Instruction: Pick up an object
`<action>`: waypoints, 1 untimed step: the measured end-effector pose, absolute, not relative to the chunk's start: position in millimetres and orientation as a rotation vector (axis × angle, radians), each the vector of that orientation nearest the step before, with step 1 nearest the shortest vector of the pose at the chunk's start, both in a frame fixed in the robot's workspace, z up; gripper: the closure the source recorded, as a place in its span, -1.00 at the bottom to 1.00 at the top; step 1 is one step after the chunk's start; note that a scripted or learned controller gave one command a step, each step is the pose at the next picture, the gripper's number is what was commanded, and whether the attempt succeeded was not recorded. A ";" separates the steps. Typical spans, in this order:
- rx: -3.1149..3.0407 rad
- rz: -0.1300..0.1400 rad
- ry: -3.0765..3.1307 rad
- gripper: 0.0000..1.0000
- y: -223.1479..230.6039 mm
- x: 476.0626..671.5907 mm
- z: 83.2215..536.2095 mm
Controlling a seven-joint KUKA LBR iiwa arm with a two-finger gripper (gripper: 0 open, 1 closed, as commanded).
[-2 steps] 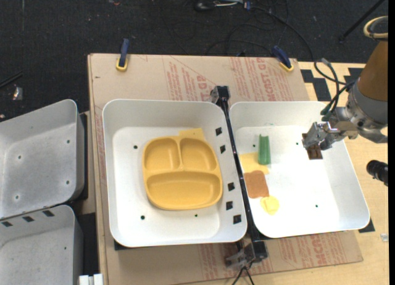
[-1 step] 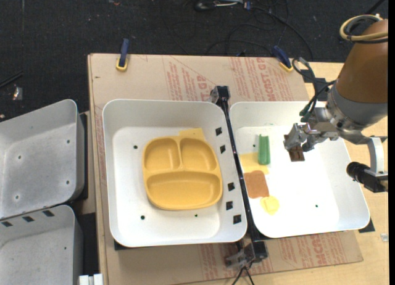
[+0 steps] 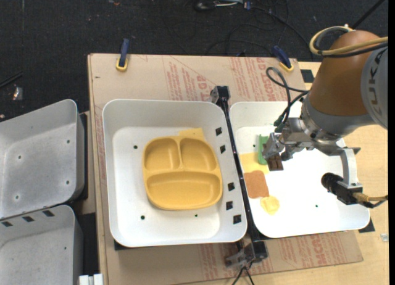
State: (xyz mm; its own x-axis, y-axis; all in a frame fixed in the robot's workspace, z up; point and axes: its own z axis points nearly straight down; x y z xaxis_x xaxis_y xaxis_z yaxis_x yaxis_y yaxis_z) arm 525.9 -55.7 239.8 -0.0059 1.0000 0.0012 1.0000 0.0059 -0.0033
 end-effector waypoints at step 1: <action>-2.213 0.001 -2.227 1.00 -5.3 529.8 234.2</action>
State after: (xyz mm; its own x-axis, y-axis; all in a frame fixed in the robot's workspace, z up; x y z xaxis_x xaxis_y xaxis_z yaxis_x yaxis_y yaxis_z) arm 529.8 -5.3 234.2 -0.0065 1.0000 0.0009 1.0000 0.0065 -0.0019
